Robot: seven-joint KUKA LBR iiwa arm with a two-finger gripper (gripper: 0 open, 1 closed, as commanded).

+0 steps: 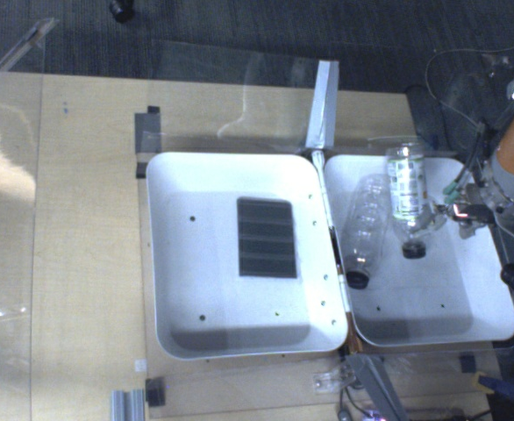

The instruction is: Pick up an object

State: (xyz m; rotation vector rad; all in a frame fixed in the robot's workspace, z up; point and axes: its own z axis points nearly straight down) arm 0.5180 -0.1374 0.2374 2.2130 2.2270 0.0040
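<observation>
End effector (467, 207), grip state unclear, sits at right bin's (494, 323) right edge, near two bottles (404, 187).

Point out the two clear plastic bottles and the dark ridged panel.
Labelled bottle (405, 189), camera view, its label.
Bare bottle (365, 226), camera view, mid-body.
Dark ridged panel (267, 238), camera view, its centre.

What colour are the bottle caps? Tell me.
Black, on both clear bottles in the right bin; camera view shows it.
</observation>
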